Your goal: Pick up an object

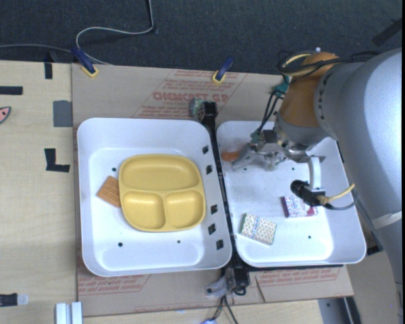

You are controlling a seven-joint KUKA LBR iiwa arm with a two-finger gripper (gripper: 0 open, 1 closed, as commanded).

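My gripper (256, 160) hangs low over the back left part of the right bin (337, 248), open, its two grey fingers spread with nothing between them. A small orange piece (228, 156) lies just left of the left fingertip, against the bin's left wall. Nearer the front of this bin lie a white patterned packet (258, 228) and a small pink and purple box (297, 206). In the left bin (94, 248) sits a yellow divided plate (163, 191), and a brown cracker-like square (109, 192) pokes out from under its left edge.
The grey arm and its orange band (307, 100) cover the right bin's back right corner. A black and yellow cable (320, 196) loops down beside the pink box. Black clips (212, 208) line the wall between the bins. Cardboard (182, 93) lies under both.
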